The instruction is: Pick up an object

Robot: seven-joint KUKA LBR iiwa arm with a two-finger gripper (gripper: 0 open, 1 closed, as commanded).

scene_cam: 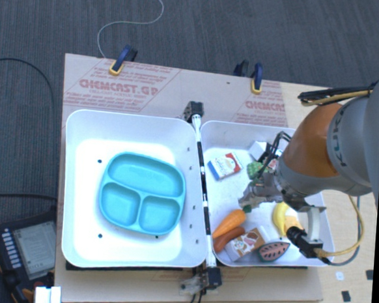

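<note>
The hand (250, 199) is hovering just above the carrot (229, 224) in the right bin (208, 182), lining up; finger state I cannot tell.

Robotics lab test cell: plywood board (200, 102) clamped over grey carpet (43, 18), loose cable (131, 25) at 12 o'clock, teach pendant (18, 252) at 8 o'clock.

In the right white bin (208, 182) lie an orange plastic carrot (228, 224), a yellow banana (282, 217), a watermelon slice (272, 251), a small brown carton (246, 243) touching the carrot, and a red-and-white box (225, 165) near the divider.
</note>
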